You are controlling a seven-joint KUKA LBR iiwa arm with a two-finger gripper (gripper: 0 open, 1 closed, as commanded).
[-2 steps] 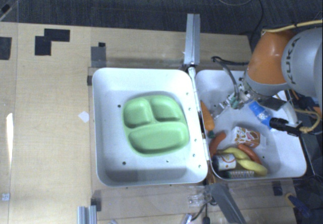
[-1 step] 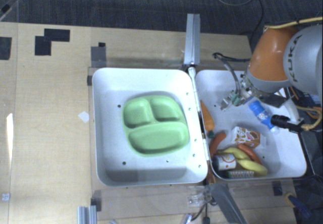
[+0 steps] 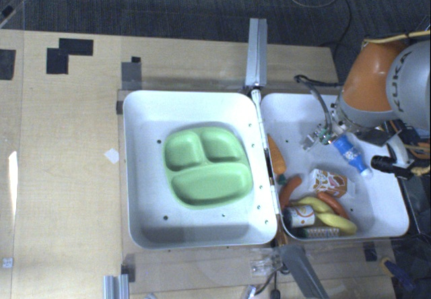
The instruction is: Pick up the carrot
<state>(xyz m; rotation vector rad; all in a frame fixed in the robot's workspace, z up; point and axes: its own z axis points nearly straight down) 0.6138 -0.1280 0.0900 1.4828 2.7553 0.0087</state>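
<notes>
While the arm sits over the right bin, the scene sorts from largest to smallest like this:

Surface [image 3: 60,156]: pale wood, carrying two shallow white bins side by side.

Left bin [image 3: 145,223]: holds a green divided plate [image 3: 205,164] in its middle.

Right bin [image 3: 387,213]: crowded toward its near edge, with the arm above its far right corner.

Arm [image 3: 387,85]: grey with an orange band, reaching in from the right, well apart from the carrot.

Tool [image 3: 322,135]: low over the far middle of the right bin; I cannot tell whether it is apart or together, since it shows as a small metallic tangle.

Carrot [image 3: 275,154]: orange, lying lengthwise against the right bin's left wall, just beside the divider between the bins.

Neighbours: a blue-labelled bottle [image 3: 351,153] near the tool, a printed packet [image 3: 328,183], a banana [image 3: 328,217], a sausage [image 3: 289,190] just beyond the carrot's near end, and a small can [image 3: 300,218] in the corner.

Step in hand: by my judgement, the approach; nothing is grasped.

Risk, wall: the carrot hugs the wall, so one side of the tool may land on the rim or find no room to slide in.

Risk, wrong item: the sausage is close and similar in shape and colour, so a closure too far toward the near end could take it instead.

Risk, slip: a tapered, smooth carrot could roll or squirt out under an off-centre squeeze.
</notes>
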